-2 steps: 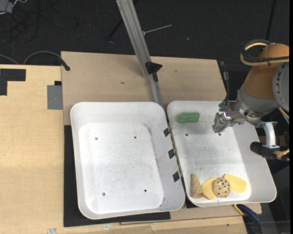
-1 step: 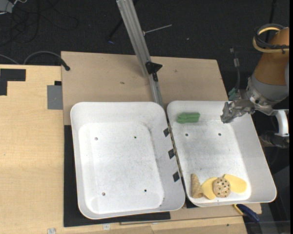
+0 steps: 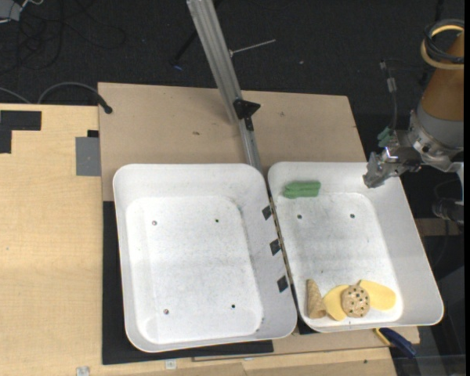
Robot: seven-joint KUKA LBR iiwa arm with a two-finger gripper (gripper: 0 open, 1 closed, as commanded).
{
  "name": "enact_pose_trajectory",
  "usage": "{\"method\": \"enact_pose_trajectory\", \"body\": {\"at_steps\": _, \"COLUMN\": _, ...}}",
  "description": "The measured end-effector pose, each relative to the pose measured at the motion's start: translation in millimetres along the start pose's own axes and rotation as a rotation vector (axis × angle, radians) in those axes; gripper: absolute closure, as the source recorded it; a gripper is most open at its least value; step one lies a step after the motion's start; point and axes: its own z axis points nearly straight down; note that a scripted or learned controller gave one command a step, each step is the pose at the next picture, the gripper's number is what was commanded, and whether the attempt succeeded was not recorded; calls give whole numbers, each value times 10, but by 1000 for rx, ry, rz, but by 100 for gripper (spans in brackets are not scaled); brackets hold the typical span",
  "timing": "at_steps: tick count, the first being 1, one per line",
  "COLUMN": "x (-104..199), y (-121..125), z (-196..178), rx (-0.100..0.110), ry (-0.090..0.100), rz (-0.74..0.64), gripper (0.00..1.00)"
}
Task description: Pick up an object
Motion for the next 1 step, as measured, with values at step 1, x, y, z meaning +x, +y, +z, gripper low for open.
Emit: {"method": "enact_pose_trajectory", "body": {"at_steps": 1, "x": 511, "y": -278, "z": 4, "rx": 7, "ry": 3, "rz": -1, "gripper": 100}}
